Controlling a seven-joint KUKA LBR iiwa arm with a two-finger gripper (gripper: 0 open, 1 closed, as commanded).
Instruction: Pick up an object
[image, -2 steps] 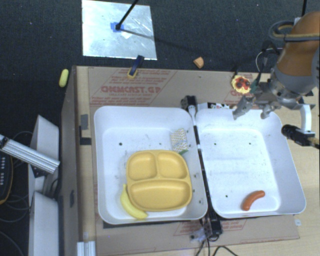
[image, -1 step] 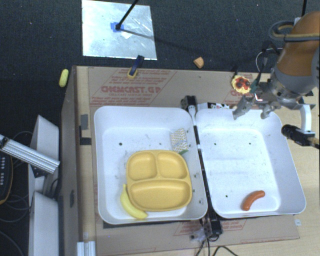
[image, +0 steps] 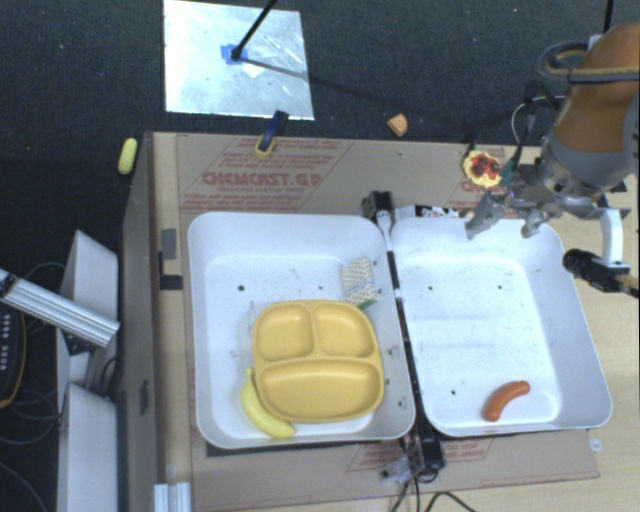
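An orange-brown sausage (image: 507, 399) lies near the front of the right bin (image: 570, 300). The left bin (image: 215, 260) holds a yellow divided plate (image: 318, 360), a banana (image: 262, 410) against the plate's front left edge, and a speckled sponge (image: 358, 280) near the divider. My gripper (image: 505, 224) hangs over the far edge of the right bin, well away from the sausage. Its fingers (image: 480, 222) stand apart, open, with nothing between them.
A small red and yellow toy (image: 483, 167) sits on the cardboard just behind the gripper. An orange piece (image: 398, 124) and a yellow item (image: 127, 155) lie on the dark floor. A black clip (image: 381, 206) joins the bins at the back.
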